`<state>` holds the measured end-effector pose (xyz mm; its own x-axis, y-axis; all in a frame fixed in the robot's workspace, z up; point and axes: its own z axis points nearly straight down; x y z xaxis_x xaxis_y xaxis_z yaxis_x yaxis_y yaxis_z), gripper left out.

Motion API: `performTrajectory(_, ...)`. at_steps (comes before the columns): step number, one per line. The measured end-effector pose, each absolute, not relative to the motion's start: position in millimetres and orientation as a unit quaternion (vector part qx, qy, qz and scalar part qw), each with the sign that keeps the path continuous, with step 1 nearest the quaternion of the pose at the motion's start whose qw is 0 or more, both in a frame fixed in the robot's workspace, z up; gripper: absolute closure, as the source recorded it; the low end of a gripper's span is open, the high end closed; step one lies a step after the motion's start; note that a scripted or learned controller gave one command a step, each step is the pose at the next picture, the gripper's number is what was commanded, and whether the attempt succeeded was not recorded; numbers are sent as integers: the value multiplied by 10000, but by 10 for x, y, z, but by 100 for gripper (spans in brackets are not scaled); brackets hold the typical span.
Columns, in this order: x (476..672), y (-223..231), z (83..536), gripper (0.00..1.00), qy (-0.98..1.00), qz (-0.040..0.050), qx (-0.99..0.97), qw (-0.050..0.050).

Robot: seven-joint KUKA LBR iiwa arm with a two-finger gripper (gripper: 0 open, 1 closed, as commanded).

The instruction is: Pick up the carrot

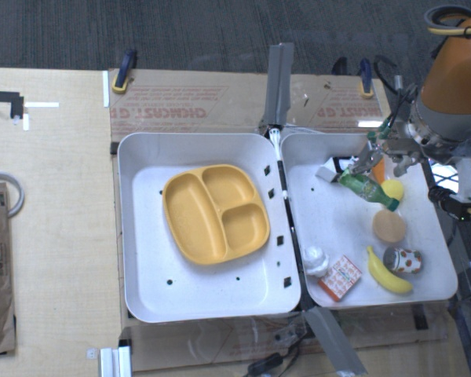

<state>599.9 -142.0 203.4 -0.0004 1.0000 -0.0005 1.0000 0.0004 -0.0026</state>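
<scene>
At the upper right of the frame the grey arm [447, 85] with its orange band reaches down into the right bin [353, 234], and its claw [379, 157] sits low over the bin's upper part. The carrot [378, 170] shows as an orange sliver right at the claw, with its green leafy top [366, 188] trailing toward the lower left; whether the claw is apart, together or clamped on the carrot cannot be told. Just beside the greens lies a yellow lemon [392, 188], below it a tan round thing [389, 227], then a banana [388, 273] along the bin's lower right. In the left bin [141, 234] rests a yellow divided plate [216, 213].
</scene>
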Motion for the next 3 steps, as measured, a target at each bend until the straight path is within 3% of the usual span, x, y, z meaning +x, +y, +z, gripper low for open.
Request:
performTrajectory(1, 6538, -1605, 1762, 0, -7418, 12, -6707, -4)
performTrajectory(2, 6642, -1964, 1216, 0, -7023, -62, -7118, -96)
performTrajectory(3, 6593, -1548, 1438, 0, -7436, 1, -6686, -11)
